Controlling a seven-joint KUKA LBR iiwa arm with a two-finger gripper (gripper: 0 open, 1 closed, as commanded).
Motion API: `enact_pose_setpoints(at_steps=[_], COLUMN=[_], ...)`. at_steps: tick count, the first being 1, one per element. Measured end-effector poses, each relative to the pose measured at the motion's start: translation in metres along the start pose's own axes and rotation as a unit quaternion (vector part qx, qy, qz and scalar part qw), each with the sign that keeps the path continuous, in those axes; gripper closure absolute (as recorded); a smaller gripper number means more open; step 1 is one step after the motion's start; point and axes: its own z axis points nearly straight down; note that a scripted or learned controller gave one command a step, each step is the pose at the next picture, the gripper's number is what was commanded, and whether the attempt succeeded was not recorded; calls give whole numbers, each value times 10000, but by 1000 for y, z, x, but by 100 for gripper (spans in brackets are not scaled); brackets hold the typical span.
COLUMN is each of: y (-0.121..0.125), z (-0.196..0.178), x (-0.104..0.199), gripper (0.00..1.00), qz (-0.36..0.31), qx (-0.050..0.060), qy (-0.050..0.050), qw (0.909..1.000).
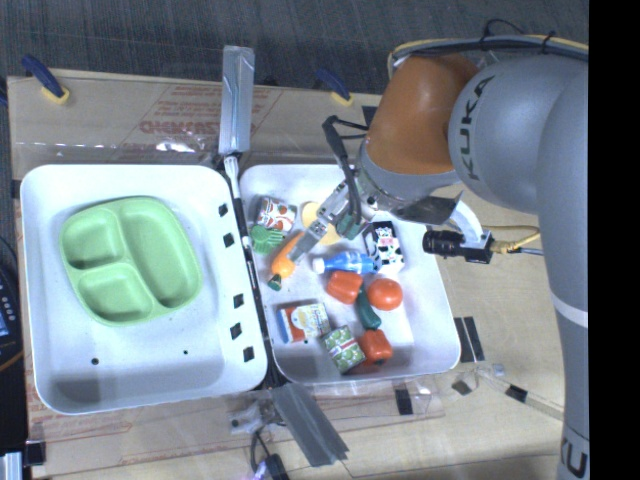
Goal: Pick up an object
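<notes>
Camera view, near edge: right bin [440, 353] holds a green carton [341, 348] and a red block [376, 345] by its near wall; a juice box [303, 321] lies to their left.
Mid bin: two tomatoes [384, 294], a blue bottle [347, 263], an orange carrot [284, 259] and a cow-print box [385, 246].
Far part: a small can [273, 213] and a yellow piece [311, 211].
Gripper [322, 227]: low over the bin's far half, above the carrot; whether its fingers are open or closed, I cannot tell.
Left bin [45, 368]: a green tray [128, 257] in its far half.
</notes>
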Motion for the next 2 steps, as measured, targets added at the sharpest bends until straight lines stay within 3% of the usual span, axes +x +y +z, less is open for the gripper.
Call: enact_pose_setpoints(at_steps=[1,2], y=[0,0], z=[-11,-11], x=[-1,-1], gripper=[100,0], qz=[-19,-19], qx=[-2,-2], qy=[-15,-15], qw=[10000,10000])
